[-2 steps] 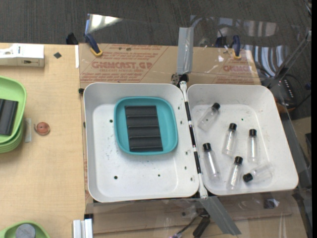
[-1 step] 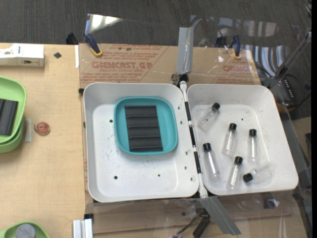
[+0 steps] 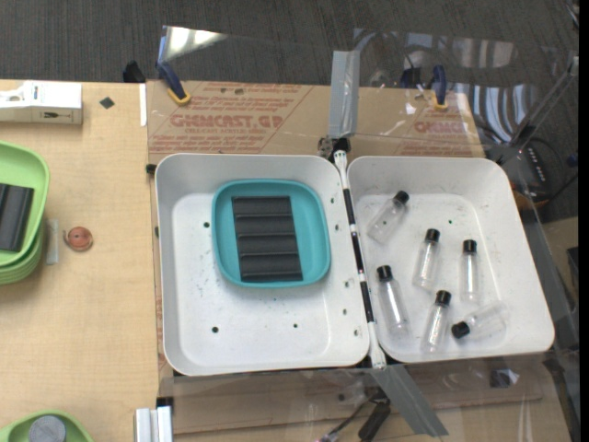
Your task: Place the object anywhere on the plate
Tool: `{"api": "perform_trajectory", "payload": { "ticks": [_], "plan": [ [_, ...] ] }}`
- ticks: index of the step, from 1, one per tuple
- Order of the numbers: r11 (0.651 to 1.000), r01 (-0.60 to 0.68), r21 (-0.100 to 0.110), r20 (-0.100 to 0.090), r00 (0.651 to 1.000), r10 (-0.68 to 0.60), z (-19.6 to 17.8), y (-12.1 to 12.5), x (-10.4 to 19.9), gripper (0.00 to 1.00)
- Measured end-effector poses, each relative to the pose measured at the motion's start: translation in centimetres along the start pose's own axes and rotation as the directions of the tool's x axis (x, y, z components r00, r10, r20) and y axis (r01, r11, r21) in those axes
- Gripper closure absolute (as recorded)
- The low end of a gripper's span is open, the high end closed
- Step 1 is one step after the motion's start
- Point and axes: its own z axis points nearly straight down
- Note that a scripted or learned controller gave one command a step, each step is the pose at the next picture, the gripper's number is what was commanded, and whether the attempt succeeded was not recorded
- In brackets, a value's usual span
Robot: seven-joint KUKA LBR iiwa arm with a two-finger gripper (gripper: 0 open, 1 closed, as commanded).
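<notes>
A teal square plate [image 3: 317,238] with a dark ribbed insert [image 3: 267,238] lies in the left white bin [image 3: 184,320]. Several clear vials with black caps lie scattered in the right white bin [image 3: 515,339]: one near the top [image 3: 387,216], one in the middle [image 3: 427,256], one to its right [image 3: 470,267], one at the left [image 3: 391,297], one lower [image 3: 435,318] and one at the bottom right [image 3: 479,323].
Cardboard sheets [image 3: 239,118] lie behind the bins. A green dish [image 3: 28,178] holding a dark block sits at the left bench edge. A white box [image 3: 41,102] lies at the back left. A small round orange piece [image 3: 79,238] rests on the wood.
</notes>
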Motion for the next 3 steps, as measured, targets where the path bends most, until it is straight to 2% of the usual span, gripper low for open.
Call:
{"api": "perform_trajectory", "payload": {
  "ticks": [3],
  "plan": [
    [1.000,0.000,0.001,0.002,1.000,0.000,0.17,-0.01,0.00,0.00]
  ]
}}
